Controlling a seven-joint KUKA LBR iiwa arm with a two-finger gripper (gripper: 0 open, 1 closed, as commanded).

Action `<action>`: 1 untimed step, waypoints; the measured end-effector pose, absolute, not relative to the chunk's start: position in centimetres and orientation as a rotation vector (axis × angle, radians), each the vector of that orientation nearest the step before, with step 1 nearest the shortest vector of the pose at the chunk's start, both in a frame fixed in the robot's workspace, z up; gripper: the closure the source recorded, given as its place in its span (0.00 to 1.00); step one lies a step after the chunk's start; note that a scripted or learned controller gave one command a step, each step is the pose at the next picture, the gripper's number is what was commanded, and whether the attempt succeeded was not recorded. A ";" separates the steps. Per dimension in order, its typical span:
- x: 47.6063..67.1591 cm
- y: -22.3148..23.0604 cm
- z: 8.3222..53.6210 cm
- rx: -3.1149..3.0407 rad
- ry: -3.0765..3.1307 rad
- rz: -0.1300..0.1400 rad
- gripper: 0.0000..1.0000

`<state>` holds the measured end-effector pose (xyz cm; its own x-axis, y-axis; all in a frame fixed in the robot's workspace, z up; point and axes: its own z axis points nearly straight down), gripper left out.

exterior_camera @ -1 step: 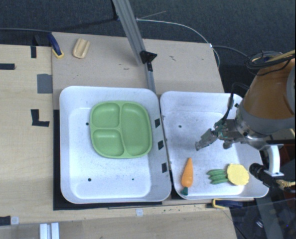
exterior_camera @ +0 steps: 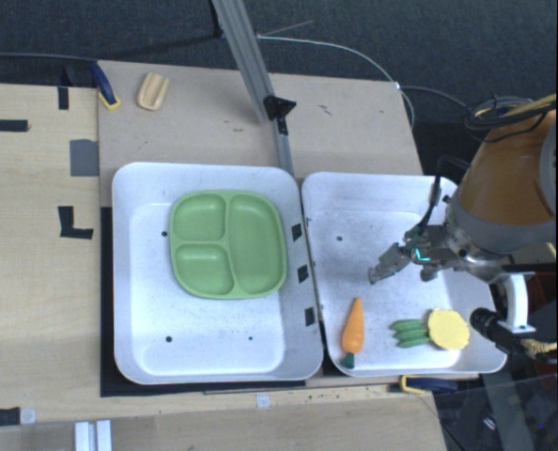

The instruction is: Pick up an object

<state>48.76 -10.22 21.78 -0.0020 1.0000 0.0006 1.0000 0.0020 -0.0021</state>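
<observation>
In the right bin (exterior_camera: 373, 200) an orange carrot (exterior_camera: 353, 324) with a green tip lies near the front wall. To its right are a small green bean pod (exterior_camera: 410, 332) and a yellow round piece (exterior_camera: 448, 329), touching each other. My gripper (exterior_camera: 408, 269) hangs over the middle of this bin, behind and above those three things and apart from them. Its fingers (exterior_camera: 385, 267) are spread open with nothing between them. The grey arm with its orange band (exterior_camera: 509, 172) comes in from the right.
A green divided plate (exterior_camera: 229, 244) lies in the left bin (exterior_camera: 133, 280). A slanted metal pole (exterior_camera: 249, 50) reaches down to the bins' shared back edge. A tan block (exterior_camera: 152, 90) and a blue-yellow clamp (exterior_camera: 103, 85) lie on the bench behind.
</observation>
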 end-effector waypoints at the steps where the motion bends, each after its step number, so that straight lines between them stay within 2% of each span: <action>1: 48.9 -9.5 17.2 -2.215 -2.219 0.007 0.00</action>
